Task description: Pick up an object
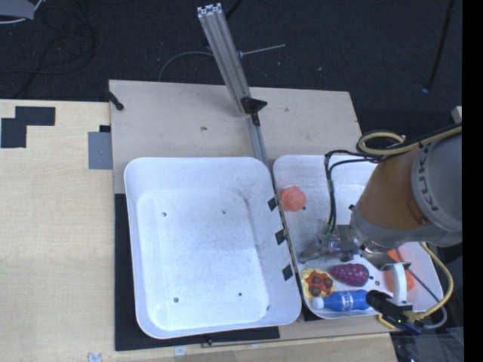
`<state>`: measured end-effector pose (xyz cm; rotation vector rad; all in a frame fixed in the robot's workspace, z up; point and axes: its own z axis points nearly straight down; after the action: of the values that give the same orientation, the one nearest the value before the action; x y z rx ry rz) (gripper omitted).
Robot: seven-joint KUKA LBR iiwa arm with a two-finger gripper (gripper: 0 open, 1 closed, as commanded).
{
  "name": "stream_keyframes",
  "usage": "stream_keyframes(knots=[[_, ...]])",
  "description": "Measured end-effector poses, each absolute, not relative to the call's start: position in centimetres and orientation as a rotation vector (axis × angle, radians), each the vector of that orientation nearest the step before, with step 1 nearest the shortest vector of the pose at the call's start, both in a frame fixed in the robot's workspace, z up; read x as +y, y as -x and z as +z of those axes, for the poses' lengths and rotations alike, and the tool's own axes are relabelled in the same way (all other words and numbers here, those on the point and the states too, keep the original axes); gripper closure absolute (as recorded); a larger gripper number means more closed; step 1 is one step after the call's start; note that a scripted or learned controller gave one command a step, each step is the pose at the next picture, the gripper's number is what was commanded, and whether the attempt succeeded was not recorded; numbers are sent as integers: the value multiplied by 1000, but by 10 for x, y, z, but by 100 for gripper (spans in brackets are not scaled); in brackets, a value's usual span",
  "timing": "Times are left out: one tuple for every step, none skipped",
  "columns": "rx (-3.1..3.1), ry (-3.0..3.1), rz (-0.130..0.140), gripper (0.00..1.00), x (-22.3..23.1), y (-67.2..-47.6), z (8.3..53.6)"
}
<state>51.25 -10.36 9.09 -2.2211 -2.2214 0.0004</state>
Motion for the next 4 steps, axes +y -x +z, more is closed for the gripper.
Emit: stream_keyframes(knots=[[-2221, 2224, -2, 100, -105, -513, 102], [-2223, 2223, -2, 100, -103, -510, 145], [-2224, 2225, -5, 100, -107, -513, 206], [-2221, 2223, -1, 100, -108, -513, 228]])
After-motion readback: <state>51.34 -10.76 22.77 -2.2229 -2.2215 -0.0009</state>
